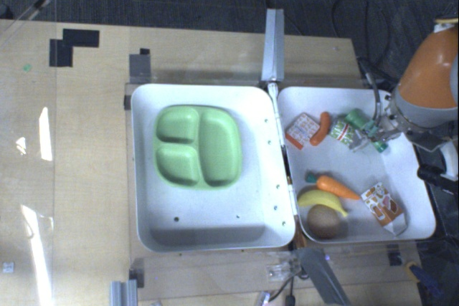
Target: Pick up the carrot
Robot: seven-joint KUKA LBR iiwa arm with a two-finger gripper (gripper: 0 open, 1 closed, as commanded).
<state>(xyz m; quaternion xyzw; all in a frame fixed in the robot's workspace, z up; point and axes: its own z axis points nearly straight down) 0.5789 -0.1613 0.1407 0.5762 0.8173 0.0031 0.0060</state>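
Note:
The carrot (336, 186) is orange with a green tip and lies at a slant in the lower middle of the right bin (406, 168). It rests just above a yellow banana (321, 199). My gripper (377, 130) hangs over the upper right part of the same bin, beside a green can (350, 130). It is well away from the carrot, up and to the right of it. The arm's orange band (430, 75) shows above the gripper at the right edge.
In the right bin with the carrot are a brown round fruit (324, 221), a patterned packet (382, 203), a red and white packet (303, 129) and a small sausage (320, 129). The left bin (208, 226) holds a green divided plate (199, 145).

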